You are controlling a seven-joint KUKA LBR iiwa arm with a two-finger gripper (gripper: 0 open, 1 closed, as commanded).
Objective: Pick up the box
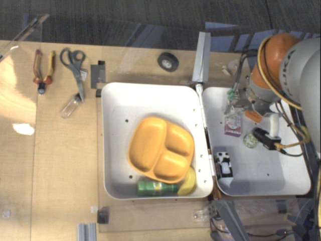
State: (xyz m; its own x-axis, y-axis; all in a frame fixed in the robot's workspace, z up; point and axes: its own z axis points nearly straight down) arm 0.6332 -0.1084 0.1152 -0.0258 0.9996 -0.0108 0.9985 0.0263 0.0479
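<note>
Nearby, gripper [233, 106] above box [232, 126], label unreadable

bins [115, 134]: smooth white plastic | tray [161, 148]: glossy yellow plastic | bench [55, 159]: matt wood

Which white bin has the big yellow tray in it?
The left bin holds the yellow tray, with a green bottle at its lower edge. The right bin, where the gripper is, has small things instead.
</note>
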